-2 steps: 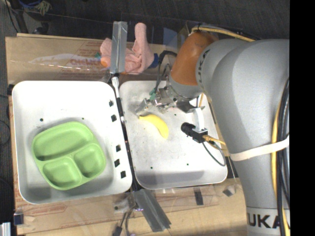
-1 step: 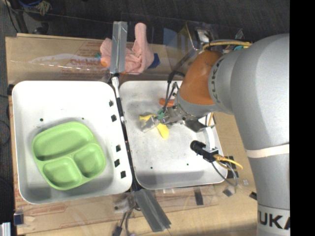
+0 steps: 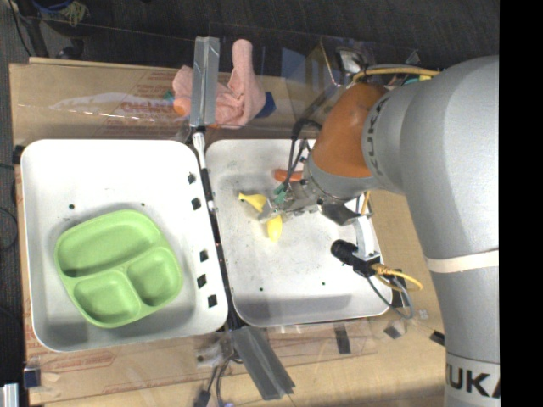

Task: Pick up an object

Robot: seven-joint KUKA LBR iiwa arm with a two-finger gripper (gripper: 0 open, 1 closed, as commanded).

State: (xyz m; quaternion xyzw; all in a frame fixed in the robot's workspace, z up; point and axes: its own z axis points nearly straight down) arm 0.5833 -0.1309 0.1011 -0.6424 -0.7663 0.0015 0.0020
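Note:
My gripper (image 3: 285, 202) is low inside the right bin (image 3: 297, 287), reaching in from the right under the orange-banded wrist. A yellow banana-shaped piece (image 3: 252, 200) lies just to its left, and a second yellow piece (image 3: 274, 227) lies just below it. A small orange item (image 3: 284, 175) pokes out behind the wrist near the bin's back wall. The gripper tip sits right beside the yellow pieces, and its body hides whether it touches them.
The left bin (image 3: 51, 168) holds a green three-compartment tray (image 3: 119, 265). A pink cloth (image 3: 229, 91) lies behind the bins on the bench. A black cable fitting (image 3: 352, 257) with yellow wires hangs at the right bin's right side. The grey arm covers the right.

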